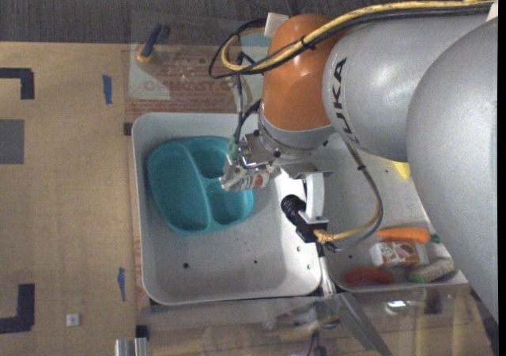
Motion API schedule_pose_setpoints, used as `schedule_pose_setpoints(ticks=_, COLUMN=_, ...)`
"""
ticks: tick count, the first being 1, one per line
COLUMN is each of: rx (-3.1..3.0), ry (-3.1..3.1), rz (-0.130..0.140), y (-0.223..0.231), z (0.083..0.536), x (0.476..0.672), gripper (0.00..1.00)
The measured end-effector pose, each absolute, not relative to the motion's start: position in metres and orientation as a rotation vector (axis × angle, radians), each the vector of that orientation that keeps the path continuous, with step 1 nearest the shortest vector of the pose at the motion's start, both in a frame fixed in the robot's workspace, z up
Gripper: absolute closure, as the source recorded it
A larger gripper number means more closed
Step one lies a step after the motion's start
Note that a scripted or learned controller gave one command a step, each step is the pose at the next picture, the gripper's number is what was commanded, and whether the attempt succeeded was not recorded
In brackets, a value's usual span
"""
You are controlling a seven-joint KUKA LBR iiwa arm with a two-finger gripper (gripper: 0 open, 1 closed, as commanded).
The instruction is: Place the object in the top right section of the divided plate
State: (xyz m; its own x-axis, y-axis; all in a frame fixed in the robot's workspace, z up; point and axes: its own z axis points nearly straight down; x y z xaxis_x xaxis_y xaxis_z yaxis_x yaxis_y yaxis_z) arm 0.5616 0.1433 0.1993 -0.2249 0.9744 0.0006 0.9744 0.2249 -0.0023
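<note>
a tan worktop point(71, 212) with blue tape marks carries white bins point(213, 275) before dark carpet. the tool point(239, 175) pinches a small object point(254, 180) over the teal divided plate point(186, 188); its long axis can't be told.

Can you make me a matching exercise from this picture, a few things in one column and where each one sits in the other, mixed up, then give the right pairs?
Things:
1. teal divided plate
2. carrot
3. gripper
4. orange band

Places:
A. on the arm, above the wrist
B. in the right bin
C. lying in the left bin
D. over the plate's right edge

Pairs: 1-C, 2-B, 3-D, 4-A
</note>
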Motion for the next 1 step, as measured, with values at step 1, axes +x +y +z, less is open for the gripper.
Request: schedule_pose_setpoints(ticks=1, rx=-1.958, ry=-2.455, rz=0.001, y=0.1423, z=0.1994, x=0.5619, gripper=0.0)
